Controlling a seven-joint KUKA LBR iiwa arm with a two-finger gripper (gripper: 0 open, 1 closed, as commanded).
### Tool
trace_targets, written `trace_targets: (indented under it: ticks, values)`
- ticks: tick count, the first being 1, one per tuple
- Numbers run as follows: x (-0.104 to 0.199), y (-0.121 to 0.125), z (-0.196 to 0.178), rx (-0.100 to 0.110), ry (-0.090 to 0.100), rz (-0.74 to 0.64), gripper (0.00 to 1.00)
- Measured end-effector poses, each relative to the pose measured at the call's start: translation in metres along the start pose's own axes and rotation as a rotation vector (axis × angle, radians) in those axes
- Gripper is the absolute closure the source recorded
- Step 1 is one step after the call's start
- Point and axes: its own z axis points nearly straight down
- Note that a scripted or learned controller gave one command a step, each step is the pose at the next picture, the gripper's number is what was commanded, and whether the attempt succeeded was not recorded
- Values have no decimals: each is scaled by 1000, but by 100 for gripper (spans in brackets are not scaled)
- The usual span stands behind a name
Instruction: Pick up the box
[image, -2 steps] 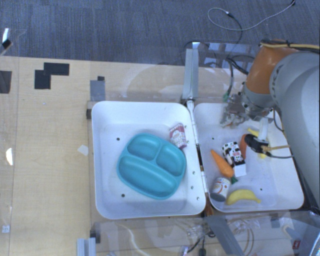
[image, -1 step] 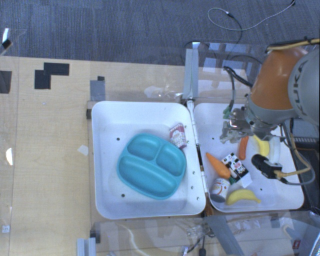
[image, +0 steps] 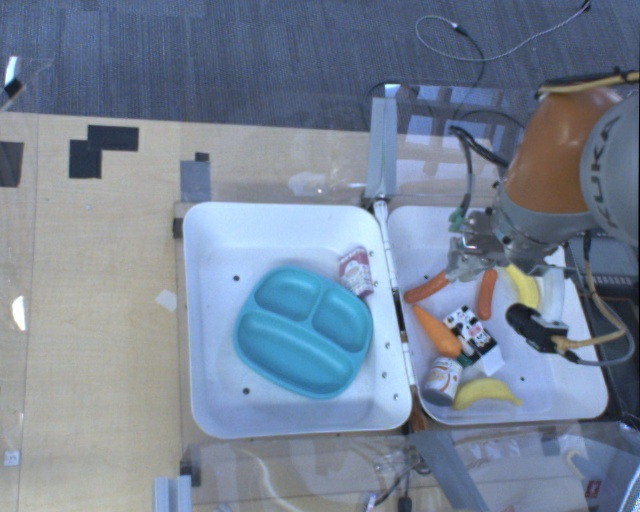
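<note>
Hovering over the right bin (image: 590, 395) with finger state impossible to tell, the gripper (image: 468, 250) risks snagging a carrot (image: 436, 331) or can (image: 441, 378), since the box (image: 470, 329) lies wedged among them, well below it.
</note>
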Motion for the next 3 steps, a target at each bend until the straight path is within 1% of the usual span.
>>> trace_targets:
  ticks: [3]
  values:
    - [2,4,-32,-12,3,-6,100]
